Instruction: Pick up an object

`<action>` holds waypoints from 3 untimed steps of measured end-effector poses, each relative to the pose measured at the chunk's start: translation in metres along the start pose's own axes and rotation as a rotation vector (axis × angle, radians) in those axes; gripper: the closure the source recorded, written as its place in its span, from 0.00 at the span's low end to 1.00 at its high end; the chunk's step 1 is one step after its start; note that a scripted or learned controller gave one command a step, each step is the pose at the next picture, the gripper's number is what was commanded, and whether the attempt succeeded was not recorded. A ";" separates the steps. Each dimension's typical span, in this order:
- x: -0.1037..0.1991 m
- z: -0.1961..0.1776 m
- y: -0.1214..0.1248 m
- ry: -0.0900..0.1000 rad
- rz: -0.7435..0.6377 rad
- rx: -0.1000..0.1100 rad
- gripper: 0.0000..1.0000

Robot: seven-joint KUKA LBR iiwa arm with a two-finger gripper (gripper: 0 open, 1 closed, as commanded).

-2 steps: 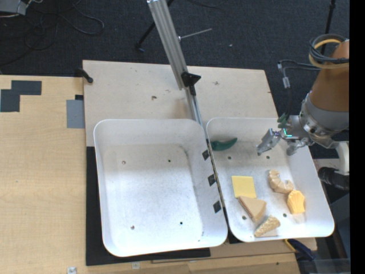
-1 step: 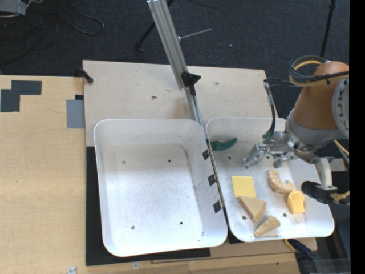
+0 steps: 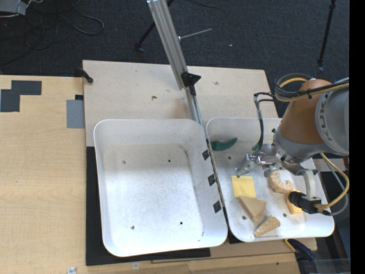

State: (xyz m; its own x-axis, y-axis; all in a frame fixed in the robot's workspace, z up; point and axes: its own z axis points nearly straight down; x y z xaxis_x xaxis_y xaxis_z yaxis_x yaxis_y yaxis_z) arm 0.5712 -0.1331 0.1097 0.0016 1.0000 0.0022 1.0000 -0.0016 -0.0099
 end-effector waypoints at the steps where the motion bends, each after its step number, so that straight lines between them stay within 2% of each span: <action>1: 0.000 0.017 0.001 -0.002 0.002 -0.010 0.00; 2: -0.001 0.007 0.001 -0.001 0.008 -0.009 1.00; 3: 0.000 -0.044 -0.009 -0.002 0.007 -0.011 1.00</action>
State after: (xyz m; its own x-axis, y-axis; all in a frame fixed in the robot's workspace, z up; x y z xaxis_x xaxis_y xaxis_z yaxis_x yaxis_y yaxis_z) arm 0.5625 -0.1334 0.1542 0.0087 1.0000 -0.0001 1.0000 -0.0087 0.0016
